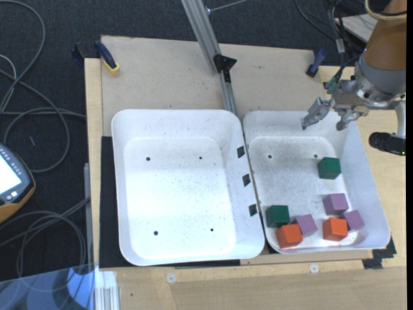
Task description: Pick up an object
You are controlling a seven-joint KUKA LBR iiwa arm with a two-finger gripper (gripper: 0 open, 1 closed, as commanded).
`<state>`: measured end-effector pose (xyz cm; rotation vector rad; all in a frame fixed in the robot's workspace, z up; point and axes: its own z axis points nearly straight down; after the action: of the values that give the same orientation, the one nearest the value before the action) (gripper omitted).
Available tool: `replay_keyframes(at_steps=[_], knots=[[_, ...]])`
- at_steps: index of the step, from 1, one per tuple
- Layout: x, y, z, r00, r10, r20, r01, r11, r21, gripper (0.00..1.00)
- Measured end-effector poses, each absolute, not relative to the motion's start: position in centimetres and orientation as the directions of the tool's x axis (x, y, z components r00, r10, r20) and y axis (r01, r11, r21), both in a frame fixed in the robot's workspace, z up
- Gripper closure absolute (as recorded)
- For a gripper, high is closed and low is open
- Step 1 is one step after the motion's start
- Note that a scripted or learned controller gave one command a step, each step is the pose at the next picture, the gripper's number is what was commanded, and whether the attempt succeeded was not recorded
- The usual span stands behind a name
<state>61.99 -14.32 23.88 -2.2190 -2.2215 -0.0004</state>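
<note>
My gripper (328,119) hangs over the far edge of the right bin (284,141), its two fingers spread open with nothing between them. A green cube (329,167) lies just below it, nearer the camera, apart from the fingers. Along the bin's near side lie another green cube (277,215), two orange cubes (290,235) (335,228) and three purple cubes (306,224) (335,203) (353,220).
The left bin (174,186) sits beside the right one, with black clips on the shared rim. A slanted metal pole (206,37) crosses the bench behind the bins. Blue clamps (106,55) (315,62) hold the board's far corners.
</note>
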Motion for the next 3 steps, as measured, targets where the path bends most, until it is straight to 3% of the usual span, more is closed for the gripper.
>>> replay_keyframes(at_steps=[1,2,3], knots=[[61.9,-14.6,41.3,-0.001,1.000,-0.003,1.000,0.002,0.012,0.00],[63.2,-7.2,45.8,-0.009,1.000,0.001,1.000,0.009,0.009,0.00],[64.6,-1.0,54.4,-0.007,1.000,0.001,1.000,0.007,0.013,0.00]])
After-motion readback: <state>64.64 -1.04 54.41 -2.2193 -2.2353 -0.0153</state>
